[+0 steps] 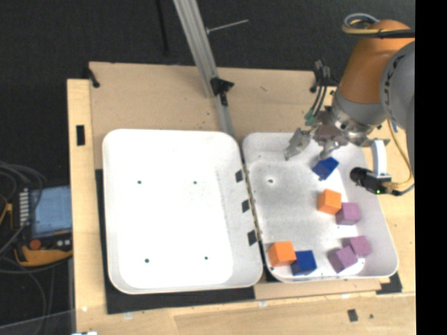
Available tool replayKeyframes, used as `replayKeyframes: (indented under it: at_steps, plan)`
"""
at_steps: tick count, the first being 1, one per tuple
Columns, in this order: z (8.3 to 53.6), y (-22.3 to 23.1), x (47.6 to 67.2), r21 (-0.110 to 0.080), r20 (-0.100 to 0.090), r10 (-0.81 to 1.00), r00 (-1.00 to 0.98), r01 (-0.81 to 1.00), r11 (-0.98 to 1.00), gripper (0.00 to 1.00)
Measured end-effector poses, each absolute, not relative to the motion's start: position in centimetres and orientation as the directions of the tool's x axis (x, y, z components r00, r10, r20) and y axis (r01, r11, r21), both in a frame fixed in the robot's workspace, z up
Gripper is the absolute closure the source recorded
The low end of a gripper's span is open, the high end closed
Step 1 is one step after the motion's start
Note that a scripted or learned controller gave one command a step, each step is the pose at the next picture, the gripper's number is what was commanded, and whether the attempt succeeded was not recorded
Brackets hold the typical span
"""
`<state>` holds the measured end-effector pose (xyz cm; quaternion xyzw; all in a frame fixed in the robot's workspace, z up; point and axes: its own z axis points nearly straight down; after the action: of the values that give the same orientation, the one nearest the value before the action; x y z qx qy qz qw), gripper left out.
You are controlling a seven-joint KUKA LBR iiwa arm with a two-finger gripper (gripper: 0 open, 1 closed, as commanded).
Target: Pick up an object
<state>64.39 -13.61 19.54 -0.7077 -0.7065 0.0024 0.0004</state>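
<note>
Here, far to the pincer's left, the left bin (174, 208) sits on the tan surface (160, 96), while the right bin (279, 201) lies directly beneath the tool. The pincer (312, 139) hangs over that bin's upper part with its fingers spread and nothing between them. Just below it and slightly to its right lies a blue block (325, 167), tilted so its long axis runs diagonally; it looks the nearest candidate, calling for a short descent. Further below sit an orange block (329, 201) and a purple block (348, 213), side by side. Well below the pincer, along the bin's near edge, a second orange block (282, 252) touches a second blue block (304, 262), with two more purple blocks (350, 252) to their right.
</note>
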Motion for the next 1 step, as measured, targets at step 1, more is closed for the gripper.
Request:
replayKeyframes:
  at_steps: [1]
  plan:
    - [13.29, -13.83, 64.55, -0.004, -0.002, 1.0, 0.004, 1.0, -0.004, 0.0]
